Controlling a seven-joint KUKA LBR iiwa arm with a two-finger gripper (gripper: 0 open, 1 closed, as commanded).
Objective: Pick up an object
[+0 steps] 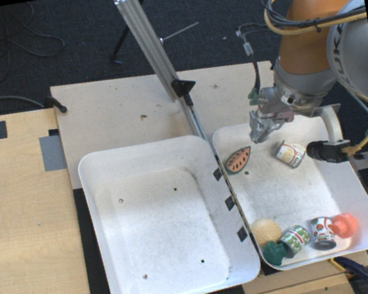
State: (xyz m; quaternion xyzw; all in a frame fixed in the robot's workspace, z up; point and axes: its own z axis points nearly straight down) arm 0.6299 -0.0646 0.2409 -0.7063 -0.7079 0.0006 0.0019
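Note:
My gripper (260,132) hangs over the far part of the right bin (355,215), between two things and touching neither. A watermelon-slice toy (238,160) lies just below and left of it, by the bin's left wall. A small white can (289,154) lies on its side a little to the gripper's right. Nothing shows between the fingers. Along the bin's near edge sit a tan ball (265,229), a dark green toy (274,252), a green-banded can (295,238), a second can (322,232) and an orange-red toy (344,225).
The left bin (107,191) stands beside the right one, divided from it by a rim with black clips (229,202). A slanted aluminium post (153,49) rises behind the bins. A wooden tabletop (23,234) lies to the left.

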